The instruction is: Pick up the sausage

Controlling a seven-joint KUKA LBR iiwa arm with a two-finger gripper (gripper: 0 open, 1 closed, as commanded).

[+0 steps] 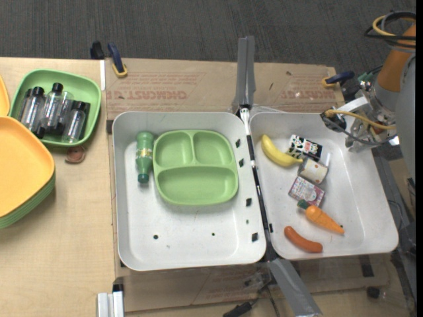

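Gripper (362, 137), grip state we can't tell, hangs over right bin's (380, 197) far right edge; sausage (303, 240) sits near front-left, well apart, long axis roughly left-right.

A dark grey ribbed carpet floor (198, 12) lies at the far side. The pale wooden worktop (53, 263) sits nearer, at the left. Brown printed cardboard sheeting (172, 91) covers its middle.

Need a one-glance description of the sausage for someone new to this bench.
Find the right-hand white bin of the two side by side. Along its near edge, closest to the camera, lies the sausage, just below the carrot. It is a smooth, reddish-orange, rounded link with no green top, unlike the tapered carrot, and it lies apart from the banana farther back.
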